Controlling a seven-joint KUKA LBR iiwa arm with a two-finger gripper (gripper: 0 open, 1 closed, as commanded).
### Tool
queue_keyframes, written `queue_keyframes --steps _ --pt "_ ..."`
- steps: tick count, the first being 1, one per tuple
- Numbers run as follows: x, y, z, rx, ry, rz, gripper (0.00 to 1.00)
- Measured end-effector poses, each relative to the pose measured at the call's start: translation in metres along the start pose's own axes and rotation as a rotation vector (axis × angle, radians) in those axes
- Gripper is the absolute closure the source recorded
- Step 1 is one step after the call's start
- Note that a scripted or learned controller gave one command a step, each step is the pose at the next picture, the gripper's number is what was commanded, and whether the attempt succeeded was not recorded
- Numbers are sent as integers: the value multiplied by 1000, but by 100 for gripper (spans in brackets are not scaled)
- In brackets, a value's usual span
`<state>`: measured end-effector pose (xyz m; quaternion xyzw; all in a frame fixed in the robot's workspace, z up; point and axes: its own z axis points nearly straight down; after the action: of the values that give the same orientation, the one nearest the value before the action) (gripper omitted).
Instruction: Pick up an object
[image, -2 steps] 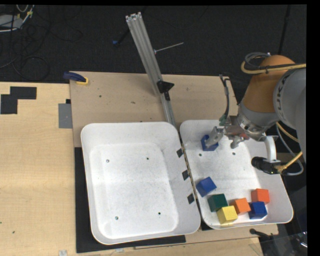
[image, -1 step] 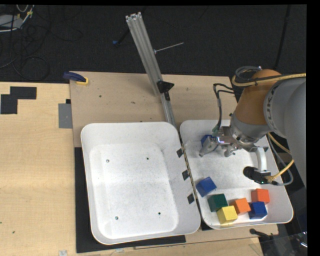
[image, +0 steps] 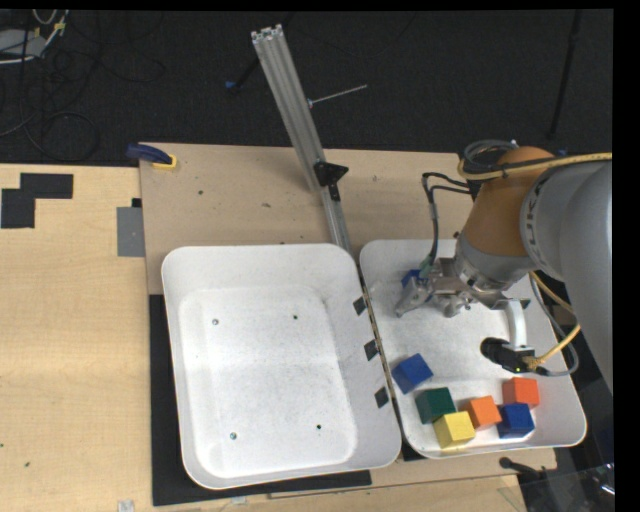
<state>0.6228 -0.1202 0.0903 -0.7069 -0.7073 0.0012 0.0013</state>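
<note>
Six blocks (image: 412, 372) in right bin (image: 385, 262).

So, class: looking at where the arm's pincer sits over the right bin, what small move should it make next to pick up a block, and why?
Probably shift the pincer toward the near side of the right bin and lower over the lone blue block. The pincer hangs at the bin's far-left part, the block lies just nearer the camera, and it stands apart from the clustered green block and yellow block.

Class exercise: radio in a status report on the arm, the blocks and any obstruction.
Gripper low in right bin, fingers unclear. Blue block alone nearby; green block, yellow block, orange block clustered at front. Nothing blocking.
</note>
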Motion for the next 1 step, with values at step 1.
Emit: queue_keyframes --steps 1 --pt "-1 0 -10 0 1 2 100"
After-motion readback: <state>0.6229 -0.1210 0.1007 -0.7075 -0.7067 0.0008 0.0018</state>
